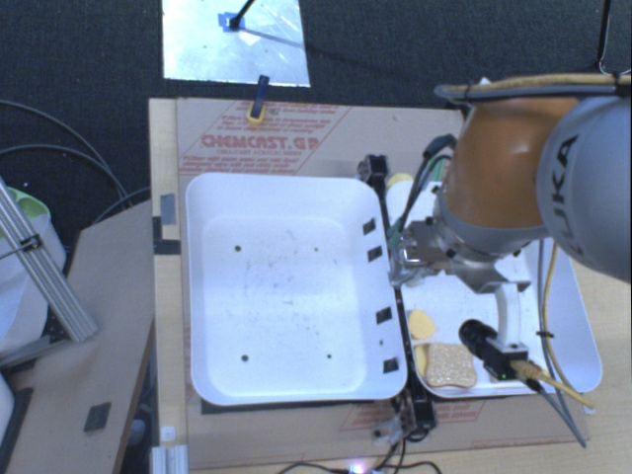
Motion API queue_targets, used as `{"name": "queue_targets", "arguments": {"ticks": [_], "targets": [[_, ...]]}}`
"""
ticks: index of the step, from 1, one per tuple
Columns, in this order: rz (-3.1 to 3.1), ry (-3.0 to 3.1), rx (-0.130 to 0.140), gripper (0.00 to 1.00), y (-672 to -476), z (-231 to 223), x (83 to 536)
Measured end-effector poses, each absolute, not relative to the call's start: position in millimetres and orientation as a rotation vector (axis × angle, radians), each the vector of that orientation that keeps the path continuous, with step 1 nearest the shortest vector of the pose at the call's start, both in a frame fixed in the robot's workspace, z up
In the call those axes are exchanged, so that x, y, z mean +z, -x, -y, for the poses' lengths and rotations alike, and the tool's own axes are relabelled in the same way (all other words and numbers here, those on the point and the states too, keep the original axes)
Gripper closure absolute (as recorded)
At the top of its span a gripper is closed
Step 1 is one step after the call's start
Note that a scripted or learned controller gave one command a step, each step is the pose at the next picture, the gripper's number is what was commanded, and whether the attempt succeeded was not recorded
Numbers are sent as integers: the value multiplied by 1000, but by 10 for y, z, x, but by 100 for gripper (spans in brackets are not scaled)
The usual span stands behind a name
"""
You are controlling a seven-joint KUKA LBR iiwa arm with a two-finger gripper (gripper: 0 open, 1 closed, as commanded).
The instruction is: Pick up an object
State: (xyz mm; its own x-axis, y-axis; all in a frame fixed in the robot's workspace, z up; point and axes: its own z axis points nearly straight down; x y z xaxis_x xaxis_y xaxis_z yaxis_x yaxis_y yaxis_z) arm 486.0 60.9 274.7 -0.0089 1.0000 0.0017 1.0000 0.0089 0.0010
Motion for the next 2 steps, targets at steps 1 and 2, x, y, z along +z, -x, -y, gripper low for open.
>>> {"name": "queue_targets", "arguments": {"ticks": [1, 2], "targets": [[2230, 2223, -13, 100, -4878, -354, 3530], [2218, 2226, 2, 100, -4870, 175, 2956]]}}
